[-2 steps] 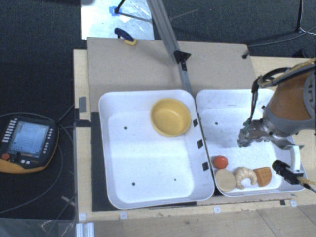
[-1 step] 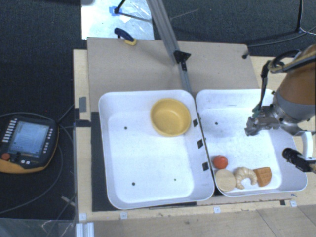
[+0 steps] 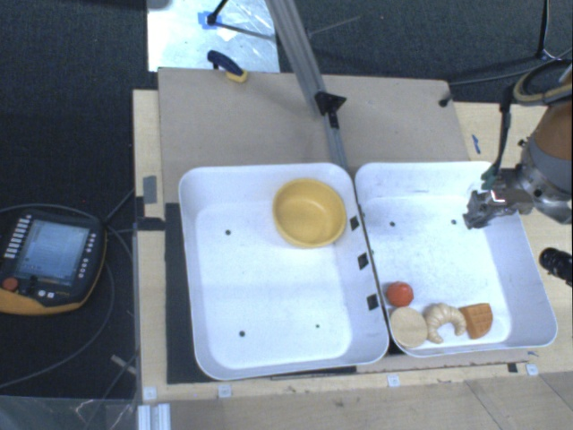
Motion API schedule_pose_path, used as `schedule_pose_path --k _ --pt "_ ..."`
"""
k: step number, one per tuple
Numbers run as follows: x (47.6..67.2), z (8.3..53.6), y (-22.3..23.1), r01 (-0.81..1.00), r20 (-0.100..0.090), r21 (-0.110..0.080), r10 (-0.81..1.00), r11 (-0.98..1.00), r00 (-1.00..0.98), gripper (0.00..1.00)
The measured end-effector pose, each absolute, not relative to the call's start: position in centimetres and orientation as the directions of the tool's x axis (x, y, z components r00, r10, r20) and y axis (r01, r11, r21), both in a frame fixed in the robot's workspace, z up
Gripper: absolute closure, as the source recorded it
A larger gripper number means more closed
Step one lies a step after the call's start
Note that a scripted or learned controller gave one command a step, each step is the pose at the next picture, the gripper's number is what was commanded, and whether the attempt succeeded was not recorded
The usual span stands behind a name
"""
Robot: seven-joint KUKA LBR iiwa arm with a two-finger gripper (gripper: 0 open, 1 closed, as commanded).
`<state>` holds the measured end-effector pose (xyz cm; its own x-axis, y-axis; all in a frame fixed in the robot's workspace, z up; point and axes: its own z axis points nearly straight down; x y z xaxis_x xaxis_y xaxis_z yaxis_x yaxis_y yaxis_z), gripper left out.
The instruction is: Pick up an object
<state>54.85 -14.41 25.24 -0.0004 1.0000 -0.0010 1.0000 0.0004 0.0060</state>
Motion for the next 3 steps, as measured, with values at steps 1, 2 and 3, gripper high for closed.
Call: schedule_pose_path --k 1,2,3 --pt "54.9 29.9 -14.4 1.000 -0.001 0.005 1.000 0.001 -0.001 1.00" --pt "55.1 28.2 -10.1 1.000 0.001 0.000 1.000 0.004 -0.004 1.00" --pt "54.4 28.1 -4.8 1.000 0.001 0.001 1.000 0.005 -0.005 1.00"
